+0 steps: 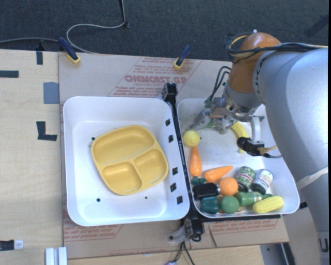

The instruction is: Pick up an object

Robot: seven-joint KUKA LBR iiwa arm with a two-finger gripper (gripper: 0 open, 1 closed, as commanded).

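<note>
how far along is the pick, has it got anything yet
Early stage. Done: the arm has reached over the right bin, with the gripper low near its far end. In hand: nothing visibly held. Left: close on an item, such as the lemon or nearby banana, and lift it.

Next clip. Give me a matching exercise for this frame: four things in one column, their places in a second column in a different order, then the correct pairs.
Things
1. yellow three-compartment plastic tray
2. small yellow lemon-like ball
3. yellow toy corn cob
4. gripper

Places
A. near right corner of the right bin
B. far part of the right bin, below the orange band
C. middle of the left bin
D. right bin, close to the divider between the bins

Pairs: 1-C, 2-D, 3-A, 4-B
</note>
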